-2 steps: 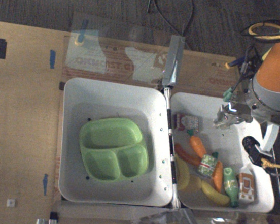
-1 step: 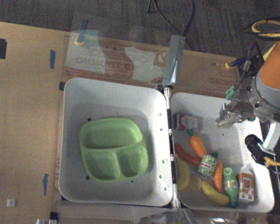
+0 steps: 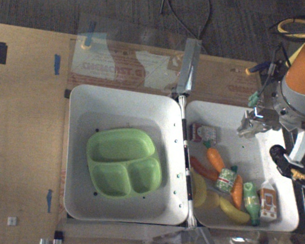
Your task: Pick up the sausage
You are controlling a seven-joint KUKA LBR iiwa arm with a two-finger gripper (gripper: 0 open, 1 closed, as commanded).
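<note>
The gripper (image 3: pixel 250 126) hangs over the right bin's (image 3: pixel 229 113) far right corner, holding nothing, while the reddish sausage (image 3: pixel 201 168) lies well down and to its left near the dividing wall, its long axis slanting from upper left to lower right beside a carrot (image 3: pixel 214 158).

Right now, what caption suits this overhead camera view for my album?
Gripper hovers over right bin of toy food, away from the sausage; green tray sits left.
</note>
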